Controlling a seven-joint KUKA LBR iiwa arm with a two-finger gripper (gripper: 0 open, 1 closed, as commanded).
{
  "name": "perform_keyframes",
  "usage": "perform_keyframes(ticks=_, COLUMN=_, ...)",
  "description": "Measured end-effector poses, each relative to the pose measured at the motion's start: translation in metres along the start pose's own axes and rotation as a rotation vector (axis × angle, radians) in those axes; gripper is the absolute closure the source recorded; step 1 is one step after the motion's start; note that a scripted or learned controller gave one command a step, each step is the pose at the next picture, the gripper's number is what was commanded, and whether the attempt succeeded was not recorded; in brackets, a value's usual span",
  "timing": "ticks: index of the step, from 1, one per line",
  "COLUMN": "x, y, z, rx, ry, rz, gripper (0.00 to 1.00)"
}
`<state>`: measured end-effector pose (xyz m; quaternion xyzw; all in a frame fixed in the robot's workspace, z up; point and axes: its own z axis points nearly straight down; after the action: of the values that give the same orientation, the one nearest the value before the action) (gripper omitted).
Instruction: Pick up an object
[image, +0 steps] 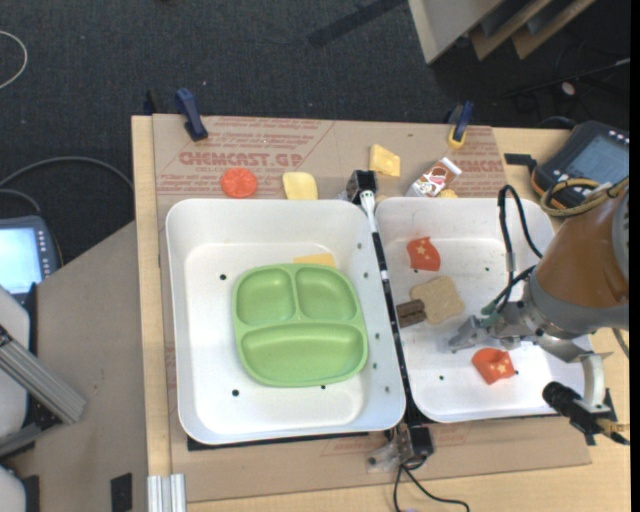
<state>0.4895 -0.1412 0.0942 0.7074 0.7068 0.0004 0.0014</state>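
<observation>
My gripper hangs low over the right bin, toward its front middle, at the end of the grey arm with the orange band. A red-orange chunk lies just below and right of it, very close but not visibly held. To the gripper's left lie a tan slice and a small brown piece. Farther back in that bin sits a red piece.
The left bin holds a green divided plate with a yellow piece behind it. On the board behind the bins lie an orange disc, two yellow pieces and a small packet. Blue clamps hold the back edge.
</observation>
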Motion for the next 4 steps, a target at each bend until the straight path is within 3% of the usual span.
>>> perform_keyframes(ticks=1, x=0.002, y=-0.011, z=0.010, rx=0.006, ry=0.004, rz=-0.001, gripper=0.00)
perform_keyframes(ticks=2, x=0.002, y=-0.010, z=-0.001, rx=0.001, ry=0.001, rz=0.000, gripper=1.00)
perform_keyframes(ticks=3, x=0.002, y=-0.010, z=0.000, rx=0.002, ry=0.001, rz=0.000, gripper=0.00)
perform_keyframes(ticks=4, x=-0.016, y=0.061, z=-0.078, rx=-0.010, ry=-0.004, rz=-0.004, gripper=0.00)
